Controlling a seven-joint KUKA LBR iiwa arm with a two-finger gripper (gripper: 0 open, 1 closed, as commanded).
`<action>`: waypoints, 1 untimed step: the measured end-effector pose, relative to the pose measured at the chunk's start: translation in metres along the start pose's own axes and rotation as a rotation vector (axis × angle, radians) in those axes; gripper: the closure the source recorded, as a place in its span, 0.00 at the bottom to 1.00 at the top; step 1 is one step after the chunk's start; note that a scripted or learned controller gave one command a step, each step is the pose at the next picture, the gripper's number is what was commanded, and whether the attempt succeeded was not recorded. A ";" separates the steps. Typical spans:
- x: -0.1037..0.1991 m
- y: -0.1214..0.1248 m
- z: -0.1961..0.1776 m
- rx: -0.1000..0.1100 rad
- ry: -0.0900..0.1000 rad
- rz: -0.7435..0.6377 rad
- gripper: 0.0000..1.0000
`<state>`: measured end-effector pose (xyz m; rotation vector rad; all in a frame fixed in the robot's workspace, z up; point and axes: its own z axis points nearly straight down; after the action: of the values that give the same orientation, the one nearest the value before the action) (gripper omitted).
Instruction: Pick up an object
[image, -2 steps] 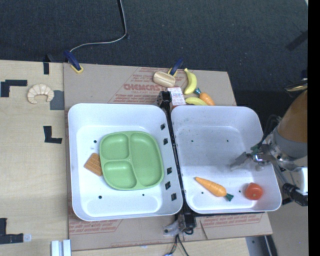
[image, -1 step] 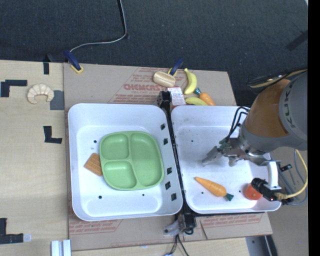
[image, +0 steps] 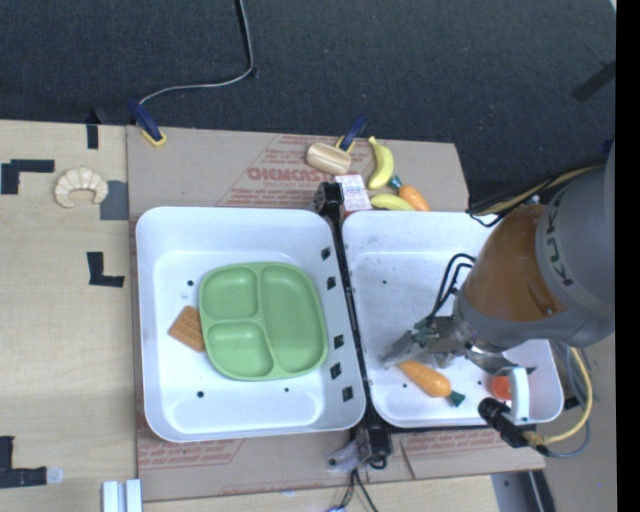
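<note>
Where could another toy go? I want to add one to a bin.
Bare floor: the right bin's back half, and the left bin's strip behind the green plate. It is crowded around the carrot under the pincer.

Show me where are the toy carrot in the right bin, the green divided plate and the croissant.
toy carrot (image: 427, 379), camera view, middle of its orange body.
green divided plate (image: 264, 321), camera view, the ridge where its compartments meet.
croissant (image: 80, 186), camera view, centre of its curved body.
</note>
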<state>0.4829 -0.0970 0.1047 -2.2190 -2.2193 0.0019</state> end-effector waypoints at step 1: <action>0.000 0.000 -0.009 0.001 0.001 0.000 1.00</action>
<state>0.4831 -0.0970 0.1140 -2.2186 -2.2181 0.0018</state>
